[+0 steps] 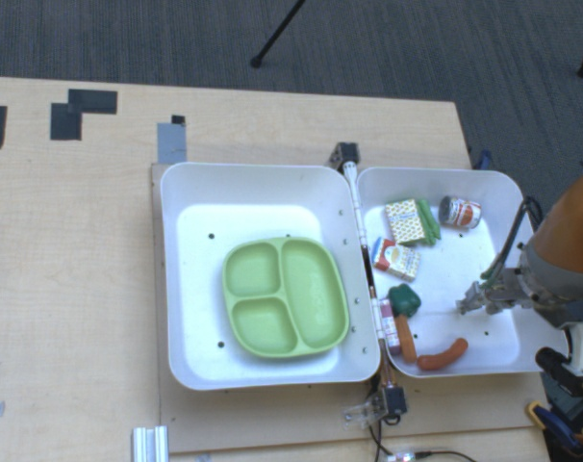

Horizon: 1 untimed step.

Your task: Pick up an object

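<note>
Sausage point(442, 356) lying near the right bin's point(498, 189) front edge, probably light and slick (best pinched mid-length). Gripper point(471, 301) hovering just above it; whether spread or clenched: cannot tell.

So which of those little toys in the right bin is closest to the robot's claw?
The orange-red sausage, lying just below the gripper; the green toy sits farther left.

The arm point(572, 243) is cut off by the right edge, its gripper point(471, 303) too small and dark to make out above the right bin point(503, 192), and the printing on the small can point(460, 213) and cartons point(403, 222) is unreadable.
</note>
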Available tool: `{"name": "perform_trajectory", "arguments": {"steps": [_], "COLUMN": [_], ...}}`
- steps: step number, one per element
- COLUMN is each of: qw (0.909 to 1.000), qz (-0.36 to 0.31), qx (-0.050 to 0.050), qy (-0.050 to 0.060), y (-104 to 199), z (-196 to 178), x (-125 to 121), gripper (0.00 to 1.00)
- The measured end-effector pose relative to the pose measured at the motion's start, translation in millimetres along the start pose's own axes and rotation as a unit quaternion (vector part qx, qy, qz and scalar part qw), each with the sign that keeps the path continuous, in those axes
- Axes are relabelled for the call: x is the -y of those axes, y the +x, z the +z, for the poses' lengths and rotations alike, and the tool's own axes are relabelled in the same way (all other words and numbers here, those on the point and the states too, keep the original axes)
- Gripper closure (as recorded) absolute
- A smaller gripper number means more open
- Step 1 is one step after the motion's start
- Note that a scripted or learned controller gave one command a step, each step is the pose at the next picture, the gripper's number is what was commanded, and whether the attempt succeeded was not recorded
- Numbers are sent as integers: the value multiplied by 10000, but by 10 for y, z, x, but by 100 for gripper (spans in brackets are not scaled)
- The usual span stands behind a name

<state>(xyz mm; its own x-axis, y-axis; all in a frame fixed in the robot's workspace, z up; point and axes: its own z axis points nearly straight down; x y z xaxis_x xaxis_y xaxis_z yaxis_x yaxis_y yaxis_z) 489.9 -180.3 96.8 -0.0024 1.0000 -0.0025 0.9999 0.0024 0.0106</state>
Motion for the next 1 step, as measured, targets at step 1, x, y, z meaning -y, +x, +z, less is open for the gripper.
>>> {"name": "perform_trajectory", "arguments": {"steps": [1], "qw": [10000], "qz": [-13], "qx": [-22], "qy": [32], "y": [1263], "z": [-879], "x": [-506], "gripper": [100]}}
